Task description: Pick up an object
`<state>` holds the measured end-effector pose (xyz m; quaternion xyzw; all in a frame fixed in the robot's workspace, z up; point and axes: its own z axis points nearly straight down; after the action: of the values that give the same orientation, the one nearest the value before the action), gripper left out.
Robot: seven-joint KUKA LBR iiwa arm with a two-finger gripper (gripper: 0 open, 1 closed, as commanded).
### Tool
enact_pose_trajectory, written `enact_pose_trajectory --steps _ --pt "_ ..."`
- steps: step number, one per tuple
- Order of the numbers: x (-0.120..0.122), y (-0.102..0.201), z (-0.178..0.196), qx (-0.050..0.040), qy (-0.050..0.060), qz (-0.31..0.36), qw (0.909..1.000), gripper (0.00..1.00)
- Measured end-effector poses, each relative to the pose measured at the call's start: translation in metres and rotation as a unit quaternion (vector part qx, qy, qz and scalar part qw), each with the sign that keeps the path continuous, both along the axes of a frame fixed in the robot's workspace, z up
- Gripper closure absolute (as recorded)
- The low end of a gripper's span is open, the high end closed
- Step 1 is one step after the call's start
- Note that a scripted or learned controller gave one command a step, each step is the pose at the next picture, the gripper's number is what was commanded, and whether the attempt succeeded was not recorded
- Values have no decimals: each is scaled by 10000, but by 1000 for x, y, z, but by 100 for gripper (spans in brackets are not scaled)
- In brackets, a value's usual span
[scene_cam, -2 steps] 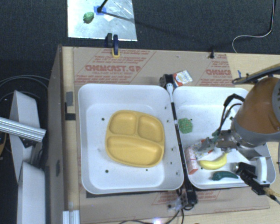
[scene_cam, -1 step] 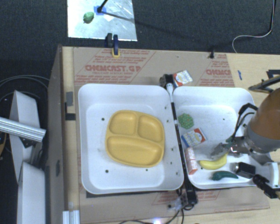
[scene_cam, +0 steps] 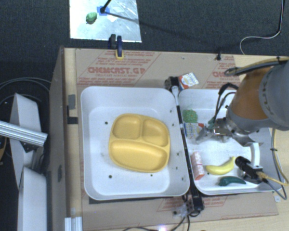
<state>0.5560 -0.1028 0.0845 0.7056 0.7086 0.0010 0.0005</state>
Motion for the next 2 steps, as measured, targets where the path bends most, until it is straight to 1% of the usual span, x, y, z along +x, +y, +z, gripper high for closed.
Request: enact_pose_trajectory --steps 1,2 --pt "113 -94 1 -12 -8 -2 10000 0" --pt "20 -69 11 -5 5 -11 10000 0"
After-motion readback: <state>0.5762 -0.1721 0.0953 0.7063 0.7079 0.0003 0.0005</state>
